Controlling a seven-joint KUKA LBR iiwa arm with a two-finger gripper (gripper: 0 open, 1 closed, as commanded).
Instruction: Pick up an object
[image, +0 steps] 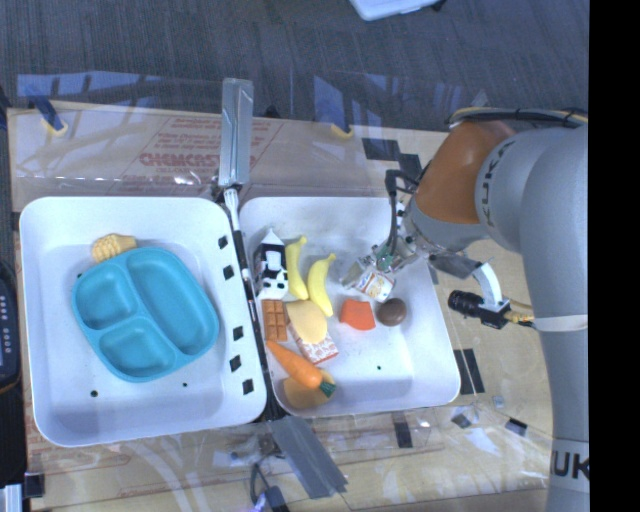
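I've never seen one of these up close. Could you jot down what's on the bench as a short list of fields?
left bin: blue divided tray, corn cob at its far corner
right bin: two bananas, carrot, orange wedge, brown ball, cow toy, small packets
arm: reaches in from the right
gripper: low over the right bin, above a small packet
grasp: cannot tell
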